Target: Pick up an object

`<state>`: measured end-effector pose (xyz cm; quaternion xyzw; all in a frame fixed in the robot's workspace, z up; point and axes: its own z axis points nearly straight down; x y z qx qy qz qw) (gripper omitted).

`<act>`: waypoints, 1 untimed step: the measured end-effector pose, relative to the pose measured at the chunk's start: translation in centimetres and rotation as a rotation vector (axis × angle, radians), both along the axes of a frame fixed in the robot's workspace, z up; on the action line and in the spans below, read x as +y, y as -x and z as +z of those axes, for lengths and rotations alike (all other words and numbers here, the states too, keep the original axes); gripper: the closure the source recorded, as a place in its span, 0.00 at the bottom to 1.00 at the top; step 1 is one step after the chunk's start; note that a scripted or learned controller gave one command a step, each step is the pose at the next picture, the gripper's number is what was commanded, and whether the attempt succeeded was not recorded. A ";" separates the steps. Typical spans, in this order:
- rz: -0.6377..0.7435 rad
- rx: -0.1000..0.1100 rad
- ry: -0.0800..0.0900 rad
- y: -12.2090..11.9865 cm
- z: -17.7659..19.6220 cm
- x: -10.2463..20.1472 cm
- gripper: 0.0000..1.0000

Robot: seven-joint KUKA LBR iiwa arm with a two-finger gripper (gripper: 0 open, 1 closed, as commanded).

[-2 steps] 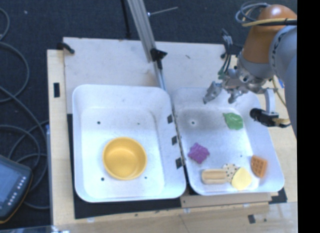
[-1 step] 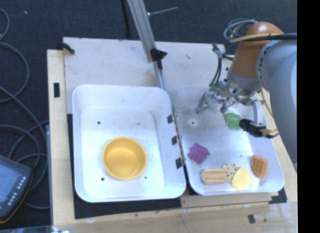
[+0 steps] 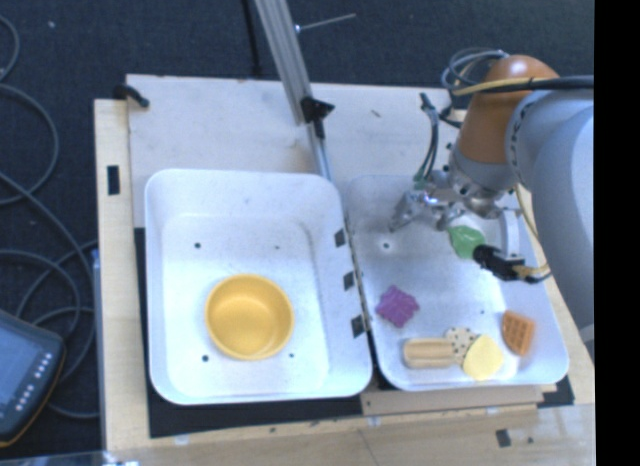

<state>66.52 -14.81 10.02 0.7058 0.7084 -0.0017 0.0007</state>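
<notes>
Claw hangs over the right bin, far end; finger state: cannot tell. Green piece just beside it, toward the arm. Purple block, tan cylinder, yellow lump, orange waffle lie nearer the camera. Yellow bowl sits well left. No readable writing.

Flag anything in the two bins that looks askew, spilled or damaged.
Nothing stands out. The yellow bowl sits upright in the left bin. In the right bin, the purple piece, tan block, yellow piece and orange waffle piece lie loose. A green object sits beside the hand.
</notes>
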 end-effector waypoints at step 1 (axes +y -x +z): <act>0.001 -0.005 0.002 -0.1 1.3 -0.1 1.00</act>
